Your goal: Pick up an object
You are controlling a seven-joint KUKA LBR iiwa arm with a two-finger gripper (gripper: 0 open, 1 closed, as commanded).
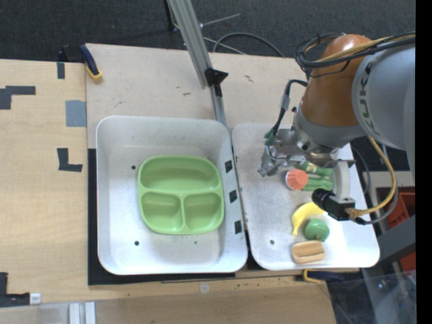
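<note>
Gripper [271, 162] low in right bin [266, 211]; grip state cannot be told.
Red-and-green toy [297, 179] just right of it; yellow piece [305, 214], green ball [316, 229], bun [308, 251] nearer the camera.

Single fixed camera: mounted above the pale wooden bench [40, 181], angled downward, framing both shallow white plastic bins [115, 248] from moderate range.

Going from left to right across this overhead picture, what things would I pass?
Blue-and-yellow clamp → left bin → green divided plate → right bin → the hand → toy foods: hot dog bun, green ball.
</note>
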